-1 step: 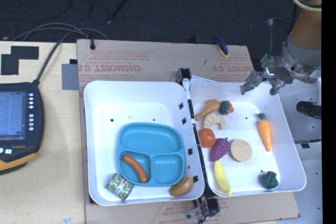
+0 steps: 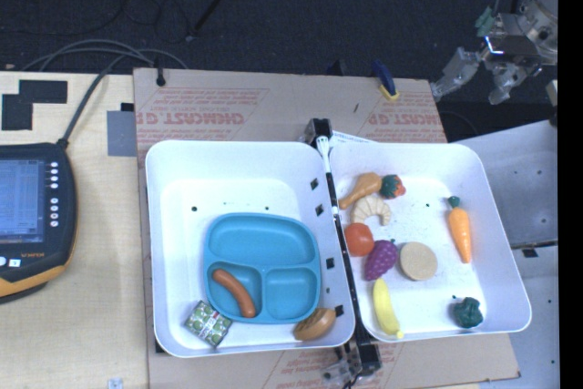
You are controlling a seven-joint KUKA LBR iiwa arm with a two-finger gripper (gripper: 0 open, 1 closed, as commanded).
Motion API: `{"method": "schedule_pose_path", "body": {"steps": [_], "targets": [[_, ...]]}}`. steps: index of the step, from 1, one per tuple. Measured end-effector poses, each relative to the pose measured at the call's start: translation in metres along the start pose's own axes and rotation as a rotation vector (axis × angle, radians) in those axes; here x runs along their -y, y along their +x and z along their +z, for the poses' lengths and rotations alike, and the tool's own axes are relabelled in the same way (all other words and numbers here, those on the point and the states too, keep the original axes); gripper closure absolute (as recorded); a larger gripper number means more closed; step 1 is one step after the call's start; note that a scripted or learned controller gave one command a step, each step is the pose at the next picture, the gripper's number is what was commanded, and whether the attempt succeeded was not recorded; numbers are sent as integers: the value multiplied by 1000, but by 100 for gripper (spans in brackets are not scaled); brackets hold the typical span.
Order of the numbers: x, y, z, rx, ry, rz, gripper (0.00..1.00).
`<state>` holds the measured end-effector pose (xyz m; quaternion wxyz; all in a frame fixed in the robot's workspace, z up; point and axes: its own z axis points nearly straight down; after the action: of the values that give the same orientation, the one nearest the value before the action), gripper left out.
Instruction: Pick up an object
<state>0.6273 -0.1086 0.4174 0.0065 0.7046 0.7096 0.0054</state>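
Two white bins sit side by side on the worktop [image 2: 82, 305], over a sheet of cardboard [image 2: 273, 105]. Left bin [image 2: 173, 168] holds a blue divided tray [image 2: 269, 241] near its middle; a sausage [image 2: 234, 291] lies in the tray's front-left compartment. A small green packet [image 2: 208, 323] rests at the bin's front-left corner, and a brown pastry [image 2: 315, 324] lies at its front-right corner, just beside the tray.

Right bin [image 2: 496, 287] carries the toy food. A carrot [image 2: 460, 232] lies near its right edge. A banana [image 2: 387, 307] lies toward the front edge. A round cracker [image 2: 419, 261] sits near the middle, touching a bunch of purple grapes [image 2: 381, 258], with a tomato [image 2: 359, 239] just beside them at the left edge. A croissant [image 2: 373, 210] and a drumstick [image 2: 362, 189] lie toward the back-left corner, a strawberry [image 2: 393, 187] beside them. A broccoli piece [image 2: 468, 312] sits near the front-right corner.

The gripper [image 2: 496, 68] hangs beyond the back-right corner of the right bin, well apart from everything; whether its jaws are open or closed cannot be told.
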Motion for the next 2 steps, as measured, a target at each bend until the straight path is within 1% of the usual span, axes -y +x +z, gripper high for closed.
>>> {"method": "schedule_pose_path", "body": {"steps": [1,2], "targets": [[1,-2,2,0,20,2,100],[126,37,-132,-3,4,2,100]]}}
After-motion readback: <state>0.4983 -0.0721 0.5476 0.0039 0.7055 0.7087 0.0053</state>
